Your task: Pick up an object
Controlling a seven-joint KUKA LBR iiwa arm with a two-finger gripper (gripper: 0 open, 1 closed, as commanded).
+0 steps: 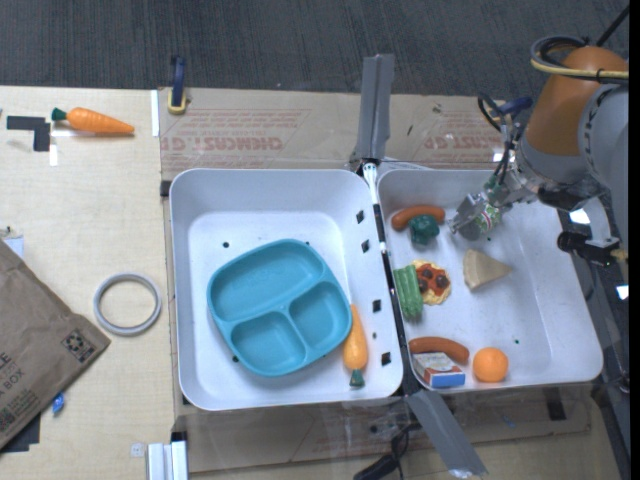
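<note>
While the arm reaches in from the right, its gripper [478, 215] sits low over the upper part of the right bin [560, 308], tilted toward the bin's middle. Whether its claw is spread or closed cannot be told at this size, and nothing can be made out between its tips.

Candidate objects lie loose on the floor of that bin: a sausage [417, 214] with a dark green piece [425, 230] touching it, just left of the gripper; a pale wedge [483, 269] just below it; a pizza slice [433, 281] beside a green strip [407, 292] — both nearer the divider; and, along the near wall, a second sausage [439, 346], a small carton [440, 372] and an orange [490, 365].

Left bin [190, 268] holds a blue divided tray [279, 306] with a carrot [355, 342] leaning at its right edge.

Judgement: the low position suggests a grasp attempt near the sausage or the wedge; no pick is confirmed.
</note>
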